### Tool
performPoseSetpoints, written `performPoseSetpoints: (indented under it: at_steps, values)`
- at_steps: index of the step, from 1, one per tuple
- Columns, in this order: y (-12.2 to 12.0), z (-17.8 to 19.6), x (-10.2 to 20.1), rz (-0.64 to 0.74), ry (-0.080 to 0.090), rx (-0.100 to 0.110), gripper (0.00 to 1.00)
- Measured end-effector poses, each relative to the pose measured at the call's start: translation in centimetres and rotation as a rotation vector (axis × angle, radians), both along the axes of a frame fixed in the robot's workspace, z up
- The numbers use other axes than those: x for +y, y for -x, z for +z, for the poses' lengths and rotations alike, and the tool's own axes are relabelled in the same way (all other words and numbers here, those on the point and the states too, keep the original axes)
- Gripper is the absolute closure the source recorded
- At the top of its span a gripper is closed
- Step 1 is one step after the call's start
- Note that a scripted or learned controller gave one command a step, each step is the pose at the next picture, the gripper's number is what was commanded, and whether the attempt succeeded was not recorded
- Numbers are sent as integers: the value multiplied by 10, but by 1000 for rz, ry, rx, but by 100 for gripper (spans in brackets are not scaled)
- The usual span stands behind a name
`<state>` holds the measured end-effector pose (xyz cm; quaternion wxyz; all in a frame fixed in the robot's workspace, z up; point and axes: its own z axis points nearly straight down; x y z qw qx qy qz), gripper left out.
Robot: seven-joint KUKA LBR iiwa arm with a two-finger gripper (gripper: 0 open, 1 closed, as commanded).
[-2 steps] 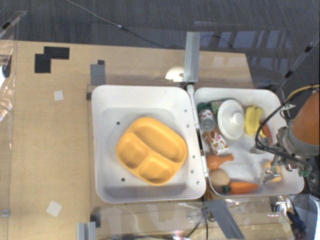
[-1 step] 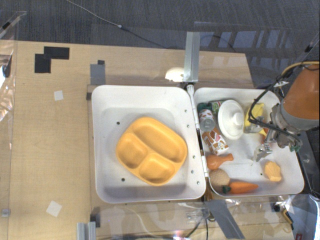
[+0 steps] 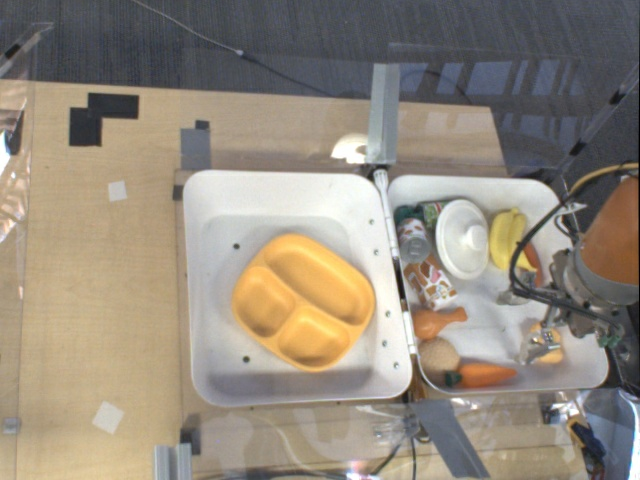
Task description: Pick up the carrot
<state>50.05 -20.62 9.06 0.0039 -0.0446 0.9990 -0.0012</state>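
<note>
Wooden benchtop [image 3: 100, 298] fills most of the shot, with a dark carpeted floor [image 3: 300, 18] along the top and a few black tape marks [image 3: 100, 116] stuck on the wood at upper left. Two shallow white bins sit side by side on it, touching along the middle seam.

Left bin [image 3: 215, 368] has just one thing in it: a yellow divided plate [image 3: 303, 300] with three compartments, lying roughly in the centre and turned at an angle.

Right bin [image 3: 590, 373] is the busy one. Along its left wall, from the top: a small dark green item [image 3: 430, 211] I can't really identify, a can [image 3: 412, 238] lying on its side, a red and white carton [image 3: 431, 282], then an orange chicken-drumstick-looking toy [image 3: 438, 321], and below that a round tan ball-ish thing [image 3: 438, 354]. A white bowl or cup [image 3: 463, 236], upside down by the look of it, sits near the top middle, with a banana [image 3: 506, 236] right next to it on the right.

The carrot [image 3: 483, 375] is lying flat along the bottom wall of the right bin, green end pointing left, just below and right of the tan ball.

Arm comes in from the right, orange band [image 3: 612, 236] visible, and the gripper [image 3: 545, 344] hangs over the right side of that bin, near the carrot's tip but up and to the right of it. Whether it's open or closed, I honestly cannot tell from this angle. The carrot lies clear of it.
</note>
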Motion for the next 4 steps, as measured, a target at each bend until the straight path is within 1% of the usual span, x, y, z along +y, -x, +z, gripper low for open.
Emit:
performPoseSetpoints:
  at_steps: [1, 2, 3, 4]
  values:
    - [-50, -2, 1, -52, 0, -6, 0]
    - [-10, -1, 26, -75, 1, -8, 0]
    - [-14, 12, 26, -68, 3, -17, 100]
    - [3, 1, 31, -138, 1, -15, 100]
